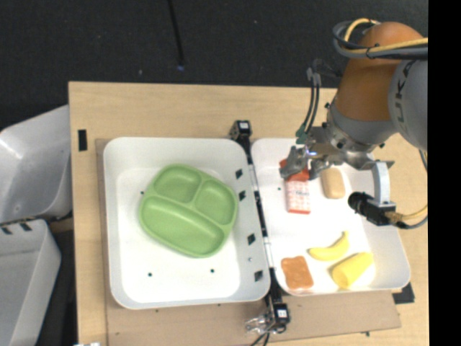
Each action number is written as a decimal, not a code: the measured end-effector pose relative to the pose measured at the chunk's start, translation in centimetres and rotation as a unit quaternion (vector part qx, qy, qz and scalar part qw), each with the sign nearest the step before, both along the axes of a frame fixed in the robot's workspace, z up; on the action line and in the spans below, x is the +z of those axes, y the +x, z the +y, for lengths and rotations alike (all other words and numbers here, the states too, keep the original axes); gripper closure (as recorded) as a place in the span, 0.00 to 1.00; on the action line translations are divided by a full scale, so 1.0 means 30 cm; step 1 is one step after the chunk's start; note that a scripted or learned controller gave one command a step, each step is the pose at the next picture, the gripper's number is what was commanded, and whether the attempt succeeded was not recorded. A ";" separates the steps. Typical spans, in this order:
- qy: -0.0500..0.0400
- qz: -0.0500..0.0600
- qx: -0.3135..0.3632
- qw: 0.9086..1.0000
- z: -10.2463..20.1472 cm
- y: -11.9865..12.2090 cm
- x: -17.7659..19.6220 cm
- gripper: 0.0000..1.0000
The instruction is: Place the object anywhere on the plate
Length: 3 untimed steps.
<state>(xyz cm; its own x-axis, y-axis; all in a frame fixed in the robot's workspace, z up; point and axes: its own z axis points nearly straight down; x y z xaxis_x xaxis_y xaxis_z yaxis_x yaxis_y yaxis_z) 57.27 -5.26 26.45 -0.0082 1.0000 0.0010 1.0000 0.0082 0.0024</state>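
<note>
A green divided plate [189,209] lies in the left bin [130,280]. The right bin [392,254] holds a red and white packet [298,197], a tan oval piece [332,184], a small banana [328,249], a yellow block [351,269] and an orange square piece [297,272]. My gripper [297,166] hangs low over the right bin's far left part, directly at the top end of the packet and just left of the tan piece. Whether it touches the packet is unclear.
A ridge with black clips [256,215] separates the two bins. The arm's grey body and orange band [371,71] tower over the right bin's far side. A black cable fitting [369,206] sticks out to the right of the tan piece.
</note>
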 end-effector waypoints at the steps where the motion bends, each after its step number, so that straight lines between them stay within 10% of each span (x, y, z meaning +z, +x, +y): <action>1: -0.001 0.001 -0.001 1.000 0.153 0.080 -0.048 1.00; 3: -0.001 0.000 -0.001 1.000 0.463 0.208 -0.085 1.00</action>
<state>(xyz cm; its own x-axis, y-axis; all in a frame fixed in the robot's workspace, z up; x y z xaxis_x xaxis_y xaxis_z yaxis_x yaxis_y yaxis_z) 63.51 8.62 23.91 -0.0061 1.0000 -0.0004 1.0000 0.0061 0.0024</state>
